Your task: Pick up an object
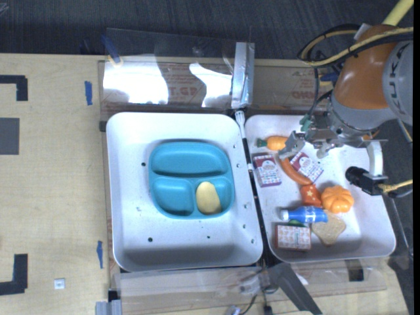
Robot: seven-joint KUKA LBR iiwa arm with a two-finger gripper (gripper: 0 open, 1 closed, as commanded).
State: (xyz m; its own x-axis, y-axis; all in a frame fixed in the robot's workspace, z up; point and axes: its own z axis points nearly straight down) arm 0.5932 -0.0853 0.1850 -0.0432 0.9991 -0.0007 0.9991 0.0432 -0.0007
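Camera view. The gripper (pixel 307 142) is seen over the upper part of the right bin (pixel 380 238), its metal fingers (pixel 293 142) spread moderately, with nothing visible between them. The arm is positioned above it, entering from the right. The step in hand is judged to be the approach: the gripper is poised above the clutter and no object has yet been secured.

Directly below and beside the fingers, a small carrot-like orange piece (pixel 276 142) is noted at the bin's upper left, a patterned card box (pixel 266 170) just below it, and a second patterned packet (pixel 308 167) lying partly under the gripper. A long orange-red pepper shape (pixel 298 178) runs diagonally between them. These are judged the likeliest candidates for the pick, being nearest the fingers. The next move is judged to call for a straight descent with the fingers straddling one item only; the items lie touching or overlapping, so a clean closure on a single piece may be hard to obtain.

Further down the right bin, a small orange pumpkin (pixel 337 199), a blue tube with a white cap (pixel 304 214), a toast-coloured slice (pixel 329 229) and a small printed carton (pixel 293 236) are recorded, closely grouped.

The left bin (pixel 125 176) is found to hold a blue divided tray (pixel 190 159). A yellow egg-shaped object (pixel 208 197) rests in the tray's lower right compartment.
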